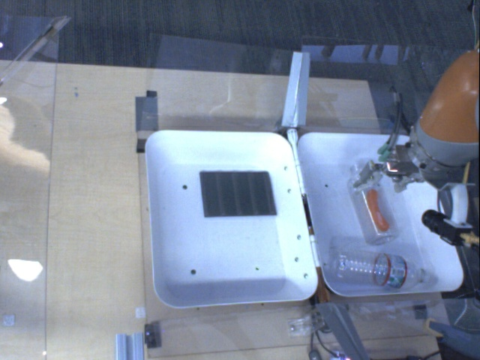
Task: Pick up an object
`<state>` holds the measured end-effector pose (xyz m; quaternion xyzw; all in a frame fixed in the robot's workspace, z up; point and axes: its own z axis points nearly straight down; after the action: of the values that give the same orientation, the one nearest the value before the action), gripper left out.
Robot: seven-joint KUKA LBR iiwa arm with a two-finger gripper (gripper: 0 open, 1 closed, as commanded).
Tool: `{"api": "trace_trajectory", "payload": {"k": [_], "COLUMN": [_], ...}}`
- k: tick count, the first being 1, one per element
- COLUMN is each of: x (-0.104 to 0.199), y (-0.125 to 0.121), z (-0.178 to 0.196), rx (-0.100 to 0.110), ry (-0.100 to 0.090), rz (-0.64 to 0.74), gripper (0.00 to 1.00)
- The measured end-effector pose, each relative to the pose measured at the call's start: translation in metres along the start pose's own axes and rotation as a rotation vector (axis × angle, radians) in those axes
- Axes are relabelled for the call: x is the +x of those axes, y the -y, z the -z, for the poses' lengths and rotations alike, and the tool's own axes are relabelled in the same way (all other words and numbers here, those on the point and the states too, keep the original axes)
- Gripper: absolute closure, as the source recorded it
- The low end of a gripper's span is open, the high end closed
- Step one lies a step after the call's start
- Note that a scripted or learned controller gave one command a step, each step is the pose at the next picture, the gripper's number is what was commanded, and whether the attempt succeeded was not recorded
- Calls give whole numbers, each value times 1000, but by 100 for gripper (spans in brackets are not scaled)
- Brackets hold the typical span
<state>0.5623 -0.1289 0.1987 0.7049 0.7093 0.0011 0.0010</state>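
Arm [450,111]: you see it enter from the right, its orange band cut off by the frame edge
Gripper [369,177]: low over the right bin [330,163], its metal tip small and blurred; you cannot tell how it stands or whether it has hold of anything
Orange object [379,214]: lies in a clear case just below the gripper tip; contact is unclear
Clear bottle [373,268]: on its side along the right bin's near edge, outline faint against the white
Left bin [172,261]: holds a dark ribbed rectangle [237,193] at its middle
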Motion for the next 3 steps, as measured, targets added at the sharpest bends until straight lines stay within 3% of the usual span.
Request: {"api": "trace_trajectory", "payload": {"k": [1,2,3], "x": [1,1,-52], "y": [-2,-2,-3], "z": [11,11,-102], "rx": [-5,-5,-6], "ry": [0,0,2], "rz": [4,4,-88], "gripper": [100,0,0]}}
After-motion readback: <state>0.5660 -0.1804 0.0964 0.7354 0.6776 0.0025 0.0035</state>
